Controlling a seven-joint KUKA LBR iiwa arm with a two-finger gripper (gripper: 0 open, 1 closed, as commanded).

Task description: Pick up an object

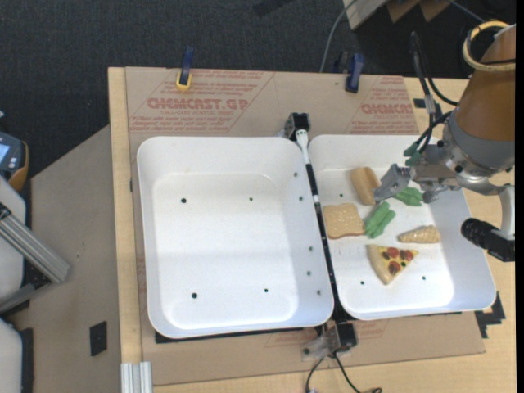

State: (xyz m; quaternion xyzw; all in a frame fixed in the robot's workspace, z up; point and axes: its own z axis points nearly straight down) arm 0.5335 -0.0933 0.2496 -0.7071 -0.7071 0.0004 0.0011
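My jaws (403,188) are hanging over the right bin (467,297), near its upper middle, with my grey wrist and orange band reaching in from the right. I cannot tell whether they are parted or closed; the metal tips are blurring into what lies under them.

Right bin, contents:
- Green bean-like piece (378,219), lying tilted just below and left of my jaws. Another bit of green (412,195) is showing right at the jaw tips; I cannot tell whether it is touching them or caught between them.
- Tan bread roll (364,184), lying just left of my jaws, close beside them.
- Flat toast slice (342,220), sitting lower left, next to the divider between the bins, just beside the green bean-like piece.
- Pale wedge (419,235), lying below my jaws, apart from them.
- Pizza slice (390,261) with red dots, lying lowest, well below my jaws.

Left bin (155,166) is sitting alongside, its rim touching the right one. Both are resting on a brown board (246,92) on the tabletop, with a yellow clamp (185,74) and a blue clamp (354,70) at the far edge.
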